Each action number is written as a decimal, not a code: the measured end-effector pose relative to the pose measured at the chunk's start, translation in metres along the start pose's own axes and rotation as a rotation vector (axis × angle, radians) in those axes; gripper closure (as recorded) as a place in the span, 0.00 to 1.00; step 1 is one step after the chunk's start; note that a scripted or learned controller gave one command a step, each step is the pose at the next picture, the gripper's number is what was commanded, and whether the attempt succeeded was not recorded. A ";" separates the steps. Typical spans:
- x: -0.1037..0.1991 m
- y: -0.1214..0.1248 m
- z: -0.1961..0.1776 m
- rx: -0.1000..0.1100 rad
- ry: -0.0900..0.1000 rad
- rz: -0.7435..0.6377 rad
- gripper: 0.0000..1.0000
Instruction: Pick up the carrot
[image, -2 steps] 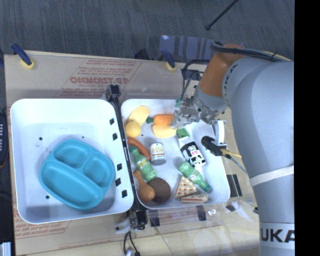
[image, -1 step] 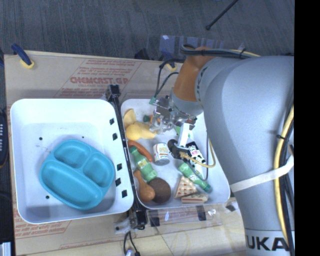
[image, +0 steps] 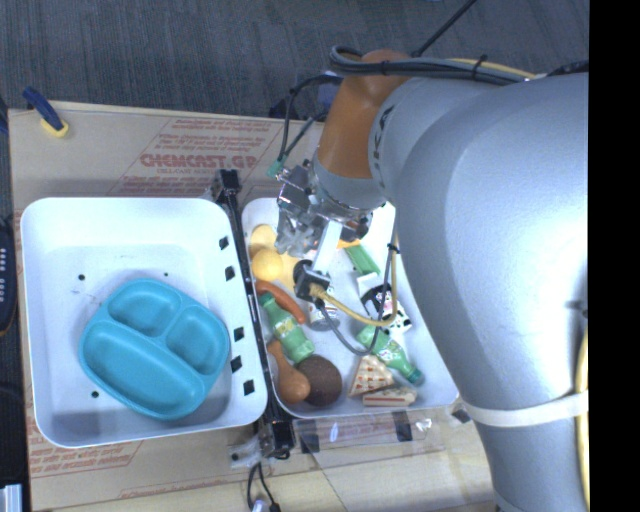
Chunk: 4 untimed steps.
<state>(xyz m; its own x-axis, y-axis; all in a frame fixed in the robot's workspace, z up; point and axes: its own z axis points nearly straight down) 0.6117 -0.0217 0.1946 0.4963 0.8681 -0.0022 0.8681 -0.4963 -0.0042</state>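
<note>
Step in hand: approach, grasp not yet made. Claw (image: 292, 238) hangs low over the 11 o'clock corner of the right bin (image: 340, 410), above the clutter.

Carrot (image: 282, 300): orange, slim, lying flat near the bin's 9 o'clock wall, long axis running from about 10 to 4 o'clock. It sits at 6 o'clock from the claw, near but apart from it, nothing gripping it.

Neighbours are tight:
- two yellow fruits (image: 266, 264) just beside the carrot at 12 o'clock, between it and the claw
- green bottle (image: 288, 338) against it at 6 o'clock
- brown round thing (image: 322, 378) further off at 5 o'clock

Left bin (image: 60, 240) carries a blue divided plate (image: 155, 345), no part in this.

Claw state: cannot tell whether apart or together, the wrist and its fittings mask the tip from this angle. Nothing seen clamped in it. Whether it touches the upper yellow fruit is also unclear.

Next move, my reading: shift toward 6 o'clock past the yellow fruits, turn the claw to close across the carrot's narrow width, then descend. Main risk is catching a fruit or the bottle instead
</note>
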 end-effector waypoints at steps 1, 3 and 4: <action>-0.052 0.049 -0.105 -0.006 -0.003 -0.225 1.00; -0.080 0.057 0.085 0.023 -0.007 -0.202 0.00; -0.045 0.070 0.103 0.001 -0.001 -0.239 0.00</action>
<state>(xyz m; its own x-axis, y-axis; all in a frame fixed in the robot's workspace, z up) 0.6501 -0.0957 0.0917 0.2763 0.9611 -0.0018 0.9611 -0.2763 -0.0058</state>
